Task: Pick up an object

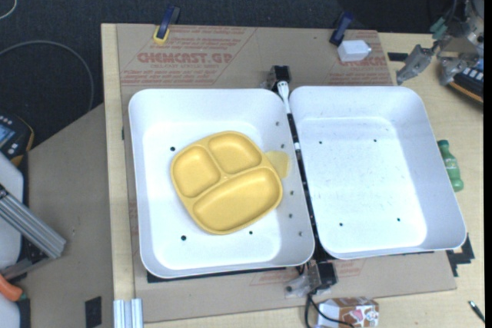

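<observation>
Where the counter (119,165) meets the upper right corner of the view, a grey metal hand (450,42) hangs above the surface, well apart from both bins. It is too cluttered and too partly cut off to tell whether it is spread or pressed together, and nothing can be seen in it.

There are two shallow white plastic bins side by side. The left bin (146,165) holds one yellow plastic plate with three compartments (225,181), lying flat near the middle. One small pale yellow piece (278,162) peeks out at the plate's right edge. The right bin (369,165) shows its speckled floor. One green stick-shaped object (451,165) lies on the counter just beside the right bin's right rim.
</observation>
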### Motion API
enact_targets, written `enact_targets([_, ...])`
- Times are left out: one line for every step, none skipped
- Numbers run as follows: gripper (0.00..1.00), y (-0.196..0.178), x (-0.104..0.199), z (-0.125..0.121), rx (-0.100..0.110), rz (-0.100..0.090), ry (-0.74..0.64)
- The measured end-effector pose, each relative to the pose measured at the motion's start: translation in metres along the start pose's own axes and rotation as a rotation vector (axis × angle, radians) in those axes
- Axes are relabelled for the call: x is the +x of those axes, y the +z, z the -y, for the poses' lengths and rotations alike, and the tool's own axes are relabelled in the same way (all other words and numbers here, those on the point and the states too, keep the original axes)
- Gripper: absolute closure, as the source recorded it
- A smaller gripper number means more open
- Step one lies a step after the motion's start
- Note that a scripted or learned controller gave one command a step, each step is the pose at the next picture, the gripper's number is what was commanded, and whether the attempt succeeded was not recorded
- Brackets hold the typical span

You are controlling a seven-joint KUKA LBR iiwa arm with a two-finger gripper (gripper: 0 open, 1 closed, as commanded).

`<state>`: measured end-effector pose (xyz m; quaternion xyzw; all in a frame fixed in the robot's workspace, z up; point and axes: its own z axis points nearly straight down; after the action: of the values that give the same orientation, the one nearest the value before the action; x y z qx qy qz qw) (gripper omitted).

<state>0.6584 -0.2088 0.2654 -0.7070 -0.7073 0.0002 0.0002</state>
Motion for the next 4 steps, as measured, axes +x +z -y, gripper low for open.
enact_targets([0.0, -0.136, 0.124, 0.067, -0.015, -0.002, -0.013])
enact_targets([0.0, -0.235, 0.166, 0.123, -0.016, -0.001, -0.007])
enact_targets([0.0, -0.273, 0.27, 0.181, -0.01, -0.005, -0.013])
enact_targets([1.0, -0.281, 0.264, 0.178, -0.008, -0.001, -0.001])
